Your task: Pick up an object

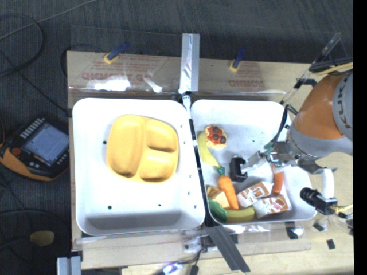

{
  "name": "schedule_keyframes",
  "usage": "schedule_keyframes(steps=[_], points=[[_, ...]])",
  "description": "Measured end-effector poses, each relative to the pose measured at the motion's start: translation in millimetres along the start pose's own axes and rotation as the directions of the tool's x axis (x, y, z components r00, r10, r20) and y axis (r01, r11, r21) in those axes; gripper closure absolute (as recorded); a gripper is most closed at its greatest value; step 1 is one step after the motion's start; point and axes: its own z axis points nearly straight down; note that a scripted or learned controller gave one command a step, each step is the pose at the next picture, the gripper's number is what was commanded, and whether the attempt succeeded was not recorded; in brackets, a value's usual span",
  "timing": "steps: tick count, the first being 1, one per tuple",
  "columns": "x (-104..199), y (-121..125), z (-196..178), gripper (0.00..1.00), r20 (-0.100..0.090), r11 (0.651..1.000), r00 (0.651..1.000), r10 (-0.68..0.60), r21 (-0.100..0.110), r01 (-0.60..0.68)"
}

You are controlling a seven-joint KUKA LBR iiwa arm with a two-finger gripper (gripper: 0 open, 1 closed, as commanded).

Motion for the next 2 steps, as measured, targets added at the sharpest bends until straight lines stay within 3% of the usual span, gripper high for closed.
schedule_keyframes(steps=[1, 2], points=[[32, 26, 63, 0.00, 0.003, 0.993, 0.993, -0.119, -0.010, 0.119], [34, 28, 53, 1.00, 0.002, 0.993, 0.993, -0.121, -0.014, 0.121]])
